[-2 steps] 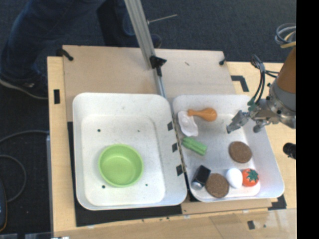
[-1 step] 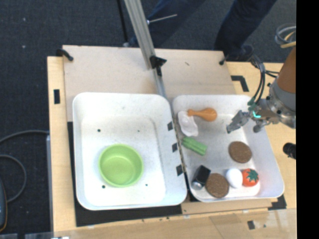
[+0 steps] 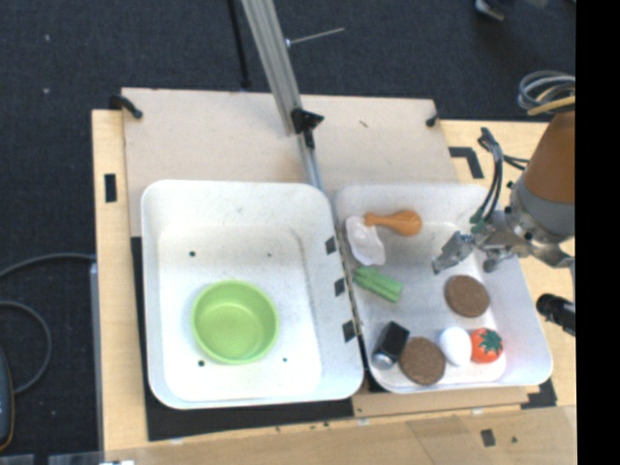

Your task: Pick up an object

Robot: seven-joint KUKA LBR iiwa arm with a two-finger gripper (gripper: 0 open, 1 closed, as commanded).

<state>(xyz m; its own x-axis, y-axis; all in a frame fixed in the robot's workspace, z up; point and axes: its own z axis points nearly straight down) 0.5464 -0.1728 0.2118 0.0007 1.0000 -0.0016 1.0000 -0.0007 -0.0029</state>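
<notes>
Just below the fingers [image 3: 472, 252] lies a brown disc [image 3: 467, 296]

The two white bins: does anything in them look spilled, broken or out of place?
Nothing stands out. The left bin holds one upright green bowl. The right bin holds loose toy foods, among them a drumstick and a tomato, lying scattered but intact.

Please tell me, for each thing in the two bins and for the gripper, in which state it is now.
gripper: open, above the right bin, holding nothing
green bowl: upright, in the left bin
orange drumstick: lying flat
white crumpled piece: lying by the bin's left wall
green block: lying flat
upper brown disc: flat, free
lower brown disc: flat, touching the white egg
tomato: beside the egg
black object: lying
</notes>
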